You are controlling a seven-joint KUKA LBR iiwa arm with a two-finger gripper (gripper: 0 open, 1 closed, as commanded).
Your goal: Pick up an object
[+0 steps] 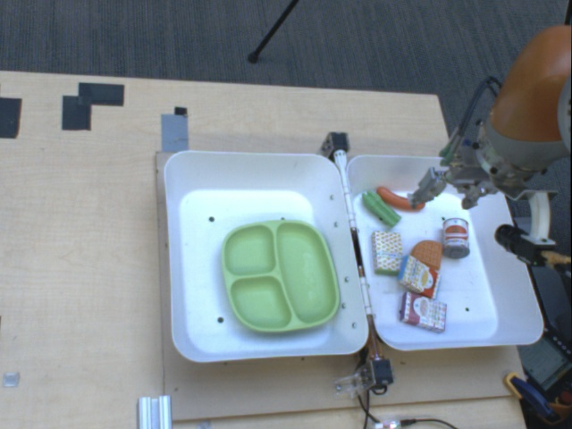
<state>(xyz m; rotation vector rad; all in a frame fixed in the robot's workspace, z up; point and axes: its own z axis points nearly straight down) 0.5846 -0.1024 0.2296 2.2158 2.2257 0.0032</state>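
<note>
The right bin (500,324) holds several small items. An orange carrot (393,197) and a green pod (382,209) lie at its far left. A small can (456,238) with a red label stands toward the right. A checkered packet (388,250), an orange-topped packet (422,269) and a red box (423,312) lie in the middle. My gripper (450,189) hangs over the far part of this bin, between the carrot and the can, with its fingers spread and nothing between them.
The left bin (192,239) bears a green three-compartment plate (280,276). A metal divider (350,231) runs between the bins. The arm's orange band (536,88) looms at the right edge. Black cables (527,248) hang by the right bin's rim.
</note>
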